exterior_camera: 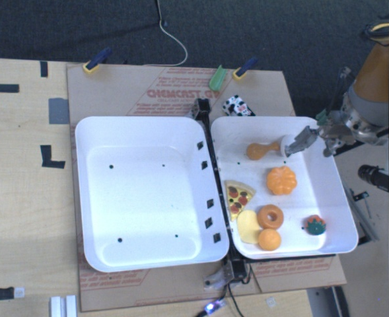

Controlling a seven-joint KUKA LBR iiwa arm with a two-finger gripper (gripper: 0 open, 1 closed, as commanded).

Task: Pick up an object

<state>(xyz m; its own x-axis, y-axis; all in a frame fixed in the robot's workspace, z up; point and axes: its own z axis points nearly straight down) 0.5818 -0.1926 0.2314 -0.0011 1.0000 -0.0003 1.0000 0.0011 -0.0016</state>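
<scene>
The gripper (311, 142) hovers over the right bin (333, 177), fingers apart, holding nothing, near a toy chicken drumstick (263, 150). Below lie an orange pumpkin (281, 180), pizza slice (238, 196), donut (270, 216) and orange ball (269, 240).

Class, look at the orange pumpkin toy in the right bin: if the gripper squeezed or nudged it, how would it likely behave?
The pumpkin looks rounded and ribbed, so it may roll or slip sideways out of a two-finger pinch. It appears to be a small toy, probably light. It sits apart from the donut, so a nudge could shift it freely.
</scene>
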